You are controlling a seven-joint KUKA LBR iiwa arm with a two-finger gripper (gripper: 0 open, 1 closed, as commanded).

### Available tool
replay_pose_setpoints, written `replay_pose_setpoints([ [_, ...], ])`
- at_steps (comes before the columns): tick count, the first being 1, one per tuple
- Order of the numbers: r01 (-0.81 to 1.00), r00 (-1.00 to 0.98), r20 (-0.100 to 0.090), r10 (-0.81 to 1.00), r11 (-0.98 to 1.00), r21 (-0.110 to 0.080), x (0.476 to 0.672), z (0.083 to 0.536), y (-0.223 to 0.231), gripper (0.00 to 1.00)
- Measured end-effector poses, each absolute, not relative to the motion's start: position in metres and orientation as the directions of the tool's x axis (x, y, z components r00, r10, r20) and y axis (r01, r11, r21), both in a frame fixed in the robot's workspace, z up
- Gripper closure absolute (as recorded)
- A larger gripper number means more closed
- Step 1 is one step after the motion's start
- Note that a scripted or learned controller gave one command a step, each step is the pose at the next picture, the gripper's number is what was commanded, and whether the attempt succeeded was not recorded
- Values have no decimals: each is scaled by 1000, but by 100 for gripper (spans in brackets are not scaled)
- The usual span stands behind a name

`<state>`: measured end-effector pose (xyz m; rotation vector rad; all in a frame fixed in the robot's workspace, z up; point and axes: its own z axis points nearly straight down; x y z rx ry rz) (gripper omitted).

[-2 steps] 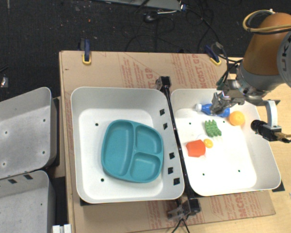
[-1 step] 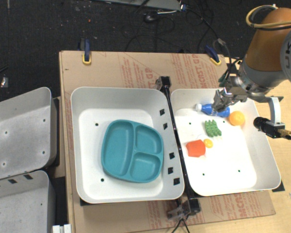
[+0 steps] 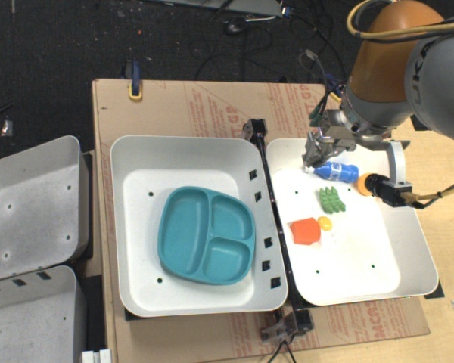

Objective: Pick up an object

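The end effector (image 3: 318,156) is hovering at the right white bin's (image 3: 378,278) far edge (finger state: cannot tell), just beside a blue plastic bottle (image 3: 338,172) lying there.

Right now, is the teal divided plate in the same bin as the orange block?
No, the teal divided plate lies in the left bin; the orange block sits in the right bin.

Around the orange block (image 3: 306,231) in the right bin (image 3: 378,278), the floor lies open toward the near and right rims, while the yellow piece (image 3: 324,222) touches its right, the green toy (image 3: 331,200) stands just beyond, and the gripper (image 3: 318,156) crowds the far corner
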<state>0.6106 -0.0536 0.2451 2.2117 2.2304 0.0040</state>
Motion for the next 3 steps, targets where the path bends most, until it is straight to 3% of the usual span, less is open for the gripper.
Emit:
replay_pose_setpoints([
  [3, 1000, -7, 1, 1000, 7, 2, 637, 245, 90, 100],
])
